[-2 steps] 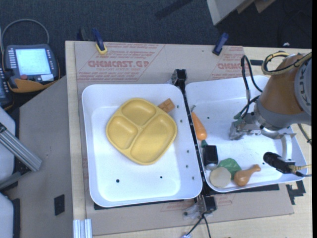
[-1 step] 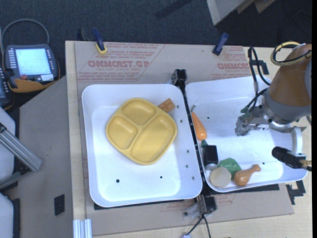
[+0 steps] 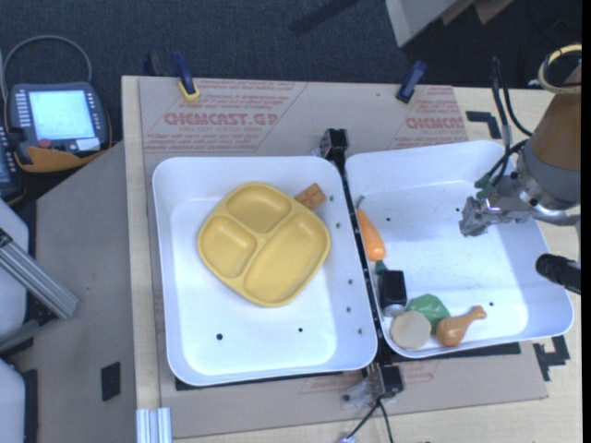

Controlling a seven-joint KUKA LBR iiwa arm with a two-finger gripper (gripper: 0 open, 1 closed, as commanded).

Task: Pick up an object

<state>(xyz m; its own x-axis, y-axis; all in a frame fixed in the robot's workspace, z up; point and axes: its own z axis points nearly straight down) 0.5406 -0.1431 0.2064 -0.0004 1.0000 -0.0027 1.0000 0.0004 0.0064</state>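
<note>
I am at the approach step, with nothing picked yet: my gripper (image 3: 479,215) hangs over bare floor in the upper half of the right bin (image 3: 434,169), and nothing sits between its fingers; how far apart they stand I cannot tell at this size. The candidates lie toward seven o'clock from me, along the bin's left wall and lower edge: a carrot (image 3: 371,235), a black block (image 3: 393,289), a green piece (image 3: 430,306) and a drumstick (image 3: 458,325). My next move, as I judge it, calls for travelling that way and descending squarely over one.
</note>
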